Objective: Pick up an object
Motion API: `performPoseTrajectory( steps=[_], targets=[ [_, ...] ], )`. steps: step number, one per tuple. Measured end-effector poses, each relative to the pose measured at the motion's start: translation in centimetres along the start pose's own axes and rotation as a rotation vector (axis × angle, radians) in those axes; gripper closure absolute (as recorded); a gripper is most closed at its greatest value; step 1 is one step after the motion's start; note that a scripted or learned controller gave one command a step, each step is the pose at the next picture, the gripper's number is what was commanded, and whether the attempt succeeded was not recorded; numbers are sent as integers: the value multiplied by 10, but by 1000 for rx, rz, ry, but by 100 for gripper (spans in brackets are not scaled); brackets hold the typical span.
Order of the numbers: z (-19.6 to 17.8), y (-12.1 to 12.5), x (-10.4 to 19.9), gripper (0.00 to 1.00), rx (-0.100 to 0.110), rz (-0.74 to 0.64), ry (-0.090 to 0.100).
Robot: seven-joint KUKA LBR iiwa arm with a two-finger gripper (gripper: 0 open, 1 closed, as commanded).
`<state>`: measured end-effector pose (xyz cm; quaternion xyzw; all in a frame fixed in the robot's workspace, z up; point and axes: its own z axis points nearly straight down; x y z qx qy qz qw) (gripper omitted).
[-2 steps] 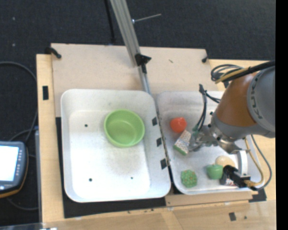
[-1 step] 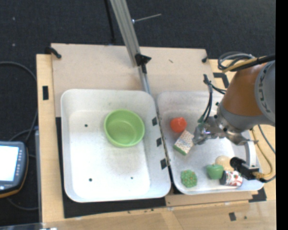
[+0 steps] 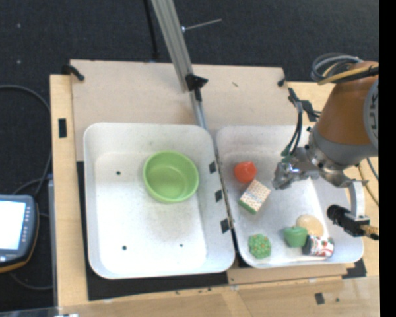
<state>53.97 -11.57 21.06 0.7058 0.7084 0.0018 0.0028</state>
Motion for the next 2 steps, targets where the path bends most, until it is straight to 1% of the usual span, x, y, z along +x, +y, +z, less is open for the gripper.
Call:
performPoseTrajectory(
  steps=[1,2],
  targets=[
    [-27,2,-1,100,1,-1,0],
    [-37,11,48,100,3,-4,2]
  ],
)
